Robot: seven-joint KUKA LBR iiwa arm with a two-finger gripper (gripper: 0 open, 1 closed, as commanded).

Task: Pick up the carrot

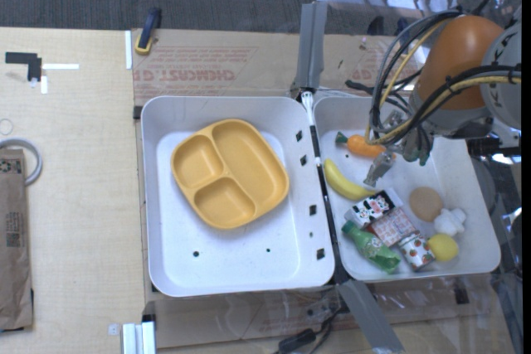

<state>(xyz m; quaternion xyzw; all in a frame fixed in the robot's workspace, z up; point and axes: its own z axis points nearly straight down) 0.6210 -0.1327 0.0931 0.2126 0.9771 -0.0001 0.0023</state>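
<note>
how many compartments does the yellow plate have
3. The yellow plate lies in the left bin. One compartment sits on its left side, one long one runs along its upper right, and one sits at its lower edge. None looks hidden.

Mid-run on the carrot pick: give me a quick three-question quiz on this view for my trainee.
1. True or false: the carrot lies in the right bin.
2. What lies just below the carrot? A) banana B) lemon C) yellow plate
3. Fill in: the yellow plate has ___ compartments.

Key: 1 true; 2 A; 3 three. The gripper hangs beside the carrot.
</note>
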